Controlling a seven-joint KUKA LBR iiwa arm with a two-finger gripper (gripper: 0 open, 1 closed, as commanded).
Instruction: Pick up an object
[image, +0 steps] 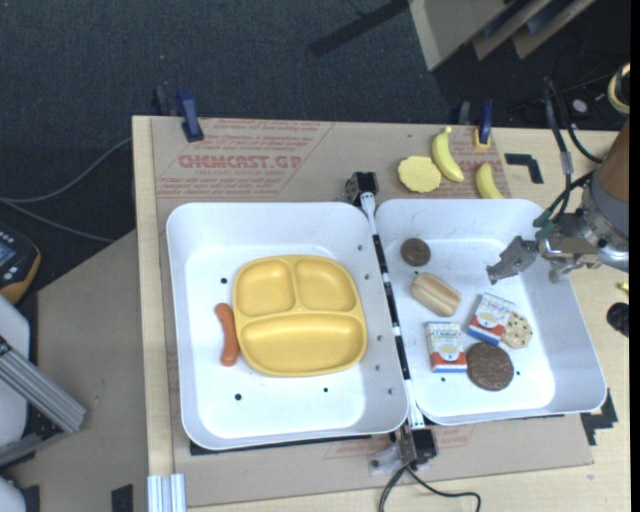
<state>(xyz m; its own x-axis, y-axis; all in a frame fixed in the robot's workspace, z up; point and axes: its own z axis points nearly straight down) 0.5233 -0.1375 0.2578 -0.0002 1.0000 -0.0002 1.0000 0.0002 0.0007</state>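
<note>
The right bin (570, 330) holds several toy foods: a small brown disc (416, 251), a tan bread roll (436, 293), a red and white carton (445, 346), a dark round cookie (490, 367), a blue and white packet (490, 314) and a chip cookie (517, 330). My gripper (512, 260) hangs over the bin's upper right part, above and right of the roll and just above the blue packet. Nothing shows in its grasp.
The left bin (190, 300) carries a yellow divided plate (298, 313) and an orange sausage (228, 333) beside it. Behind the right bin lie two bananas (448, 155) (487, 181) and a yellow lumpy piece (420, 174). Cables run along the right edge.
</note>
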